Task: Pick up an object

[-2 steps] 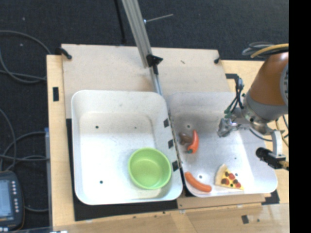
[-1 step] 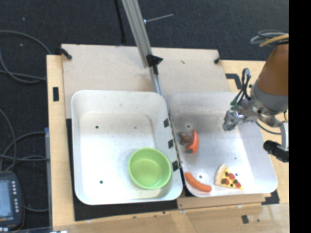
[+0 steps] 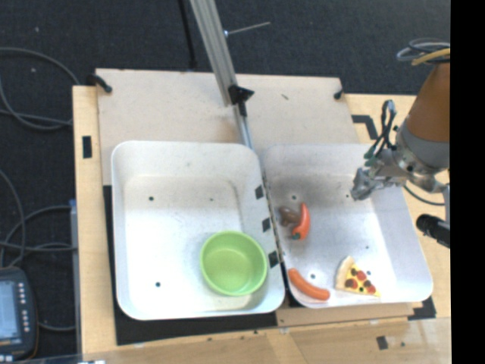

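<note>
Fingers: the gripper hangs over the upper right part of the right bin, at the end of the grey arm with its orange band. Whether the fingers are open or closed I cannot tell; they are small and blurred. Nothing shows between them.

Nearest object: an orange carrot-like piece with a brownish lump touching it lies below and to the left of the fingers, near the wall between the bins, apart from them.

Other objects in the right bin: a pizza slice toy lies well below the fingers, by the bin's near edge; an orange-red sausage lies below and further left, at the near left corner.

Left bin: a green bowl sits in its near right part, well to the left of the fingers and below them.

Bench: bears both bins side by side.

Done so far: by my reading, only the reach over the right bin; no object is lifted or held.

Left to do: choose an object, most likely the carrot piece as it lies closest, come down over it, close on it and raise it clear of the bin floor.
</note>
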Robot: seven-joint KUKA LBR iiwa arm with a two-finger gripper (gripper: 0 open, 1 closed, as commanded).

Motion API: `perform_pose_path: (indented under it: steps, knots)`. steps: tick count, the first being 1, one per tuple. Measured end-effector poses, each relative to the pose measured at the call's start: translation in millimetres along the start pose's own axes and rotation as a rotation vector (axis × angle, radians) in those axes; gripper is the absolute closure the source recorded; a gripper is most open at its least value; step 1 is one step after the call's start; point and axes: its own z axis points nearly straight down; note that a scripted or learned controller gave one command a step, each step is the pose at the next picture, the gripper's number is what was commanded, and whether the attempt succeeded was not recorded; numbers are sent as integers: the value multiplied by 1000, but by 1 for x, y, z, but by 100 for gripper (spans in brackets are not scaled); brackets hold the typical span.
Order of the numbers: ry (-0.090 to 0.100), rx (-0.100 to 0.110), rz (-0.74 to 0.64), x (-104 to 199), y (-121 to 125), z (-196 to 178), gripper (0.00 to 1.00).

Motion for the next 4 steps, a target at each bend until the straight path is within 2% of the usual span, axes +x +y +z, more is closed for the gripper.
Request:
perform_pose_path:
  steps: [1, 2, 4]
  knots:
    - [2, 2, -3, 43, -2, -5, 100]
    - [2, 1, -4, 101, 7, -13, 100]
    - [1, 5, -3, 205, -5, 1, 100]
